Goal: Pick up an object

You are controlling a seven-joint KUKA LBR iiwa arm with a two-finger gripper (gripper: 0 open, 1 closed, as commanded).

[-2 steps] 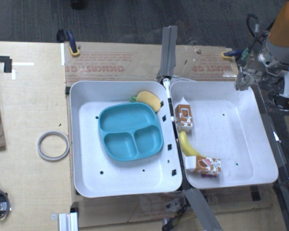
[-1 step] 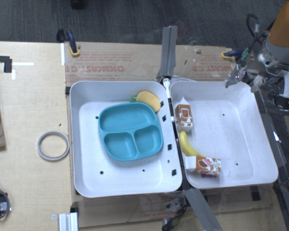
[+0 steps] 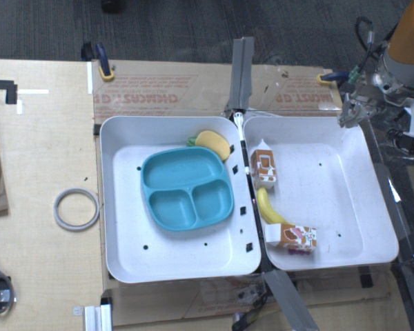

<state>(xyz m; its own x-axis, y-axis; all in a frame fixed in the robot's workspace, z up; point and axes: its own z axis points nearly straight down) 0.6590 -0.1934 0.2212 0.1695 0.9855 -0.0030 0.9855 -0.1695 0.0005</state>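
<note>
My gripper (image 3: pixel 350 116), finger state indiscernible, hangs far-right of the banana (image 3: pixel 268 208), which lies near-left, long axis near-far.

Red printed lettering runs across the flattened cardboard sheet (image 3: pixel 193 92) behind the two bins, upside down and too blurred to read; two small cartons (image 3: pixel 263 168) (image 3: pixel 295 238) in the right bin carry orange-brown printing, also illegible; no other text is readable.
</note>
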